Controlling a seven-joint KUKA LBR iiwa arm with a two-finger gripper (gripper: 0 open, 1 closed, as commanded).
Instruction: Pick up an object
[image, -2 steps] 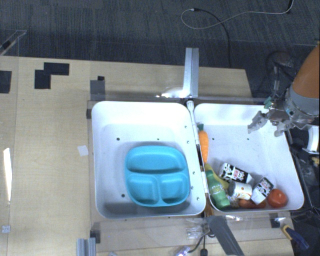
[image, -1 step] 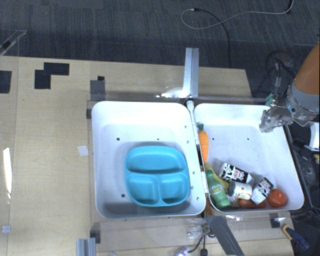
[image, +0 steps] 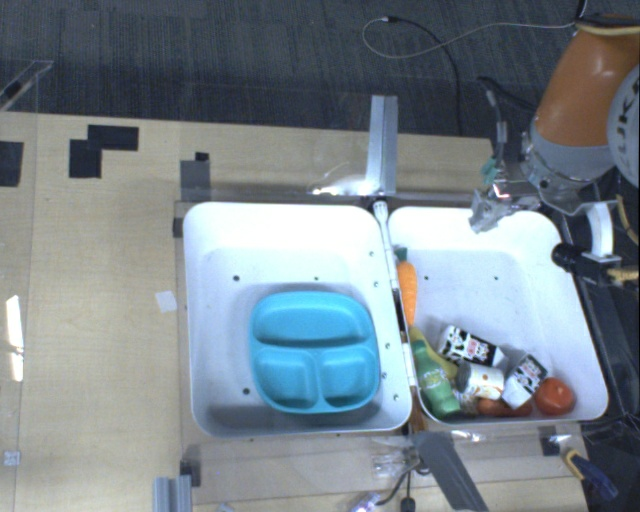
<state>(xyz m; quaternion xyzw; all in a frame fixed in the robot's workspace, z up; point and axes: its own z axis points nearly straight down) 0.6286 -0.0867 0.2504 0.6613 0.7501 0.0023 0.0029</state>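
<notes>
- The left white bin (image: 215, 300) holds one thing: a blue divided plate (image: 315, 350) with three compartments, lying flat toward the bin's near side.
- The right white bin (image: 500, 275) has its contents crowded along the near edge and left wall.
- An orange carrot (image: 407, 287) lies lengthwise against the left wall of that bin.
- Just below it, a green bottle (image: 434, 377) lies on its side.
- Beside the bottle sits a black-and-white carton (image: 468, 347), then a small white can (image: 485, 381) and another small carton (image: 526, 375).
- A red tomato (image: 554, 397) rests in the near right corner.
- The gripper (image: 490, 210) hangs over the right bin's far edge, well apart from the objects; whether its fingers are apart or together cannot be made out.
</notes>
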